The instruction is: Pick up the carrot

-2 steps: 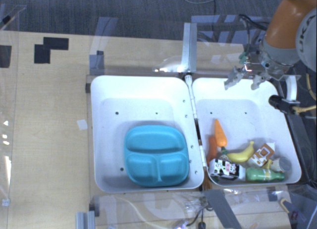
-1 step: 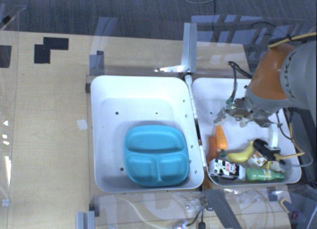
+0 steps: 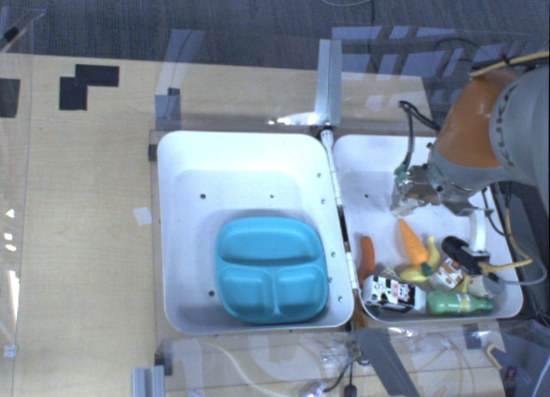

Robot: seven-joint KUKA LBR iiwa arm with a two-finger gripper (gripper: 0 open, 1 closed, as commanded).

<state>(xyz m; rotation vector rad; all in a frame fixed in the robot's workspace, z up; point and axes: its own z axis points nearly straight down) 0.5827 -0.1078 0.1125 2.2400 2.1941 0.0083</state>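
The carrot [image 3: 412, 243] is an orange cone lying in the right bin [image 3: 369, 163], its pointed tip aimed up toward the back. My gripper [image 3: 409, 200] hangs just above and behind that tip, close to it but with nothing seen between its fingers. The grey arm with its orange band reaches in from the right.
A reddish-orange stick [image 3: 367, 256] lies by the right bin's left wall. A yellow piece [image 3: 416, 273], a black-and-white box [image 3: 394, 292], a small can [image 3: 447, 277] and a green bottle [image 3: 460, 303] crowd the bin's front. The left bin [image 3: 232, 163] holds a blue divided plate [image 3: 271, 268].
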